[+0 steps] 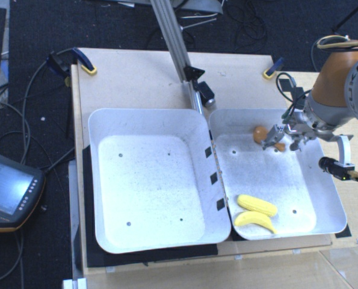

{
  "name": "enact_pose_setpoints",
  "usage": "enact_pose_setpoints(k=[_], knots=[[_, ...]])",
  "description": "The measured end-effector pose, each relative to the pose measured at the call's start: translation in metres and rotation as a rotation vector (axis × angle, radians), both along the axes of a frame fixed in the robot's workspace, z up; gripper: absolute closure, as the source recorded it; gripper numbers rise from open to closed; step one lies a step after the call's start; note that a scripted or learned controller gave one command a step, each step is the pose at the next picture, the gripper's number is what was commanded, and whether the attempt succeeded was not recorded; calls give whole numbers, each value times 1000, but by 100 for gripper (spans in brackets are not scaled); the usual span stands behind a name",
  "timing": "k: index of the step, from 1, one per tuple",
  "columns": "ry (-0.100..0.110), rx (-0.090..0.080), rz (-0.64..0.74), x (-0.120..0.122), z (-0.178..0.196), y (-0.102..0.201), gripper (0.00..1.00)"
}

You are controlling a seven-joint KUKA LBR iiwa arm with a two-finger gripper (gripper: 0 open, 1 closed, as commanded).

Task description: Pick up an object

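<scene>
Left bin [148, 179] lies wide open at centre frame, while the right bin [299, 179] carries everything. Two bananas [257, 212] lie by its lower edge, long axes running left to right. Gripper [279, 138] sits upper right, touching a small orange object [260, 133]; fingers' state: cannot tell.

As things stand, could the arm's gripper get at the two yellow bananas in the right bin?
Probably yes. The bananas lie in the open near the right bin's front edge, nothing on or around them; the gripper is farther back by an orange object.
</scene>
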State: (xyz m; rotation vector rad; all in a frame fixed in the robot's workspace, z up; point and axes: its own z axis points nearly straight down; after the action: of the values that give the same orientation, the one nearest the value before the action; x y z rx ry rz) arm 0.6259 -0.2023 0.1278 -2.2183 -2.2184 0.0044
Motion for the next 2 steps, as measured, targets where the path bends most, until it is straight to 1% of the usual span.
enact_pose_setpoints(k=[1, 2], knots=[[-2, 0, 0, -1, -34, 1, 0], [-6, -2, 1, 0, -22, 0, 100]])
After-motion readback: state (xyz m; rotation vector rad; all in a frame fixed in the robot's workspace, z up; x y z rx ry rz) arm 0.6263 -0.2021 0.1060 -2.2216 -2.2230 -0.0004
